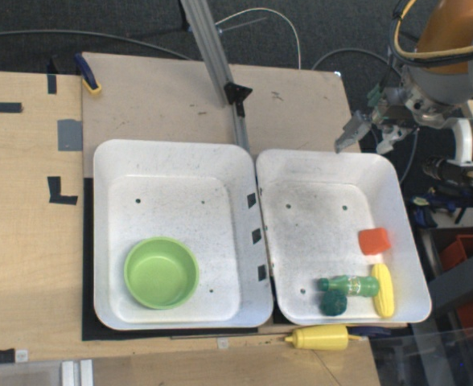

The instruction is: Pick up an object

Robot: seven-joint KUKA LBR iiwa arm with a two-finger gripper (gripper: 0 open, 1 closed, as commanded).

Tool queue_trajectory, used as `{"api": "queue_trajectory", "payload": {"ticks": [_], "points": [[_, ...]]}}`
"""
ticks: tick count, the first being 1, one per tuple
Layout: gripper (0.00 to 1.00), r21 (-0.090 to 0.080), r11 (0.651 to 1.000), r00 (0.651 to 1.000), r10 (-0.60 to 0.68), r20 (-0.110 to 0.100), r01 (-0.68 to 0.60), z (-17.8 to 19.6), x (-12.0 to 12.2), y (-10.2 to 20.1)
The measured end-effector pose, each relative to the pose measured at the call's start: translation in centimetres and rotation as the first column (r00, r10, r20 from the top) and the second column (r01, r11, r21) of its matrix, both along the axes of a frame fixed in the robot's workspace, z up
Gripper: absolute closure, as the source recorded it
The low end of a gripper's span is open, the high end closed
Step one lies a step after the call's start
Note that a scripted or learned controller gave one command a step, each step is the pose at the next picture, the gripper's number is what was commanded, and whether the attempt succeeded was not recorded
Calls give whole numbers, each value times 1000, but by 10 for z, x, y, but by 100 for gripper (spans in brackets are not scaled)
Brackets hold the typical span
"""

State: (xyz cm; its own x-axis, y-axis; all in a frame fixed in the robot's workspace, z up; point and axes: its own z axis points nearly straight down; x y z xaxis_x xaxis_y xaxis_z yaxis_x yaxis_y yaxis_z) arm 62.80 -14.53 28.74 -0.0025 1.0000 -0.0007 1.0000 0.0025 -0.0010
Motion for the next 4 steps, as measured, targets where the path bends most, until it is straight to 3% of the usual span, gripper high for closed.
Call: {"api": "queue_trajectory", "payload": {"ticks": [1,4], "points": [[0,0,1000,1000,0,0,0,0,0,0],[0,0,1000,1000,0,-6,0,-185,12,-1]]}}
